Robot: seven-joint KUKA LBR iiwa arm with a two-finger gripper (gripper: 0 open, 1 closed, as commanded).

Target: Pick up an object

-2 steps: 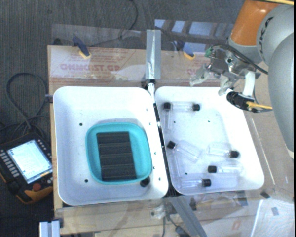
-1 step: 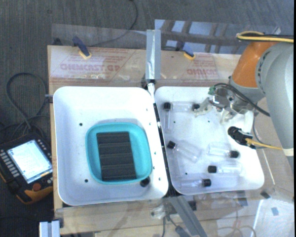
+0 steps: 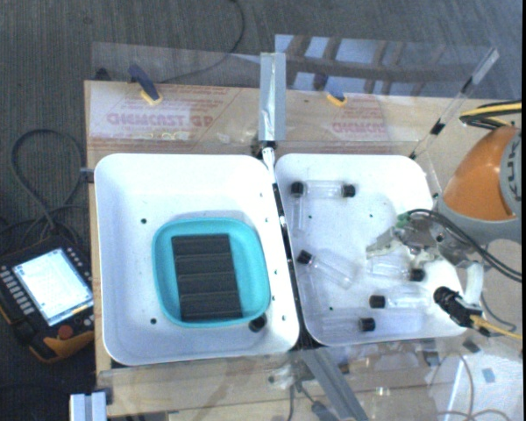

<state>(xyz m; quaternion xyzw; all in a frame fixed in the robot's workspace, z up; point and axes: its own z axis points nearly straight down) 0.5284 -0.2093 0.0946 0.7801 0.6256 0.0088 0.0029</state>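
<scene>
The arm (image 3: 489,182) is cut off at the frame's right side, so just its orange band and a grey edge show above the right bin (image 3: 421,178). Below that, the gripper (image 3: 414,235) is a tangle of dark metal, green parts and cables at the bin's right side, and whether it is wide, narrow or holding something cannot be told. The clear vials merge with the white floor; mostly their black caps mark them.

One vial (image 3: 323,188) lies flat near the right bin's far wall, a black cap at each end of the clear stretch. Another vial (image 3: 326,267) lies at a slant in the bin's middle, its cap toward the divider between the bins. More caps sit near the bin's front, one (image 3: 366,324) close to the front wall, and another vial (image 3: 401,303) lies beside it.

Left of the right bin, the left bin (image 3: 123,200) holds a teal tray (image 3: 162,270) with dark ribbed slats inside, and a small black cap (image 3: 257,324) touches the tray's near corner
</scene>
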